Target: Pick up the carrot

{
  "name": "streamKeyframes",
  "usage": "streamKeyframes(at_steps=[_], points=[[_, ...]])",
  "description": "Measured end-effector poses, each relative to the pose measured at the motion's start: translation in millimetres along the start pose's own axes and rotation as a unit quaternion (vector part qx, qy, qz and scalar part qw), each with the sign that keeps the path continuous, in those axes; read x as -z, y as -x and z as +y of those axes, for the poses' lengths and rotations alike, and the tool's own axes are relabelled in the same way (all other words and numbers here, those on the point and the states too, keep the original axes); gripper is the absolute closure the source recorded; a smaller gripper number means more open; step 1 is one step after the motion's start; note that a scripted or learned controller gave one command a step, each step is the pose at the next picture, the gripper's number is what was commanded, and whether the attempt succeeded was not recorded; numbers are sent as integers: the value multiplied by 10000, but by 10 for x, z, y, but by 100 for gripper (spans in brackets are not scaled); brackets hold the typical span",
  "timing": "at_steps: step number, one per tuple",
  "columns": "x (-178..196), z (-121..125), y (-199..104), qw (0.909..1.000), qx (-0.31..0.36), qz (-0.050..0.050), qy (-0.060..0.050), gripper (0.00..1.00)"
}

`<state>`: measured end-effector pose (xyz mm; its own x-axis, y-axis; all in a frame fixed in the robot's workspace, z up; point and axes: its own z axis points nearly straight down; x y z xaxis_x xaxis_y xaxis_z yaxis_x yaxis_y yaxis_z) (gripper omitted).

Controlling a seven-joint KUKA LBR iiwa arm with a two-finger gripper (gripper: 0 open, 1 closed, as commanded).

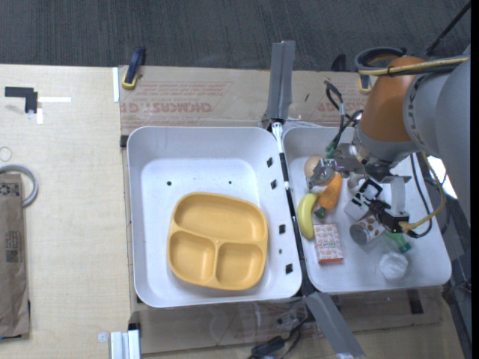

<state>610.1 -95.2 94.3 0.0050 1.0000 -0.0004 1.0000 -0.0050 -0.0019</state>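
Orange carrot (330,191), yellow banana (306,215), mustard-yellow divided plate (218,241), white bins (142,223).

Two white bins side by side: left bin (142,223), right bin (426,271). Left bin: one yellow divided plate (217,240), three compartments. Right bin: one carrot (330,191), one banana (305,215), one small red-and-white carton (328,244), one grey can (364,231), one clear cup (392,265). One arm, one gripper (326,172).

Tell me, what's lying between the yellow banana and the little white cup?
In the camera view, a small red and white box lies between the banana and the white cup, in the right bin.
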Motion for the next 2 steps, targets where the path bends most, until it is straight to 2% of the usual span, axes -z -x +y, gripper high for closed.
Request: streamKeyframes(at_steps=[1, 2], points=[[93, 0, 15, 10000, -21, -1, 1, 100], [1053, 78, -290, 9984, -574, -8, 4, 100]])
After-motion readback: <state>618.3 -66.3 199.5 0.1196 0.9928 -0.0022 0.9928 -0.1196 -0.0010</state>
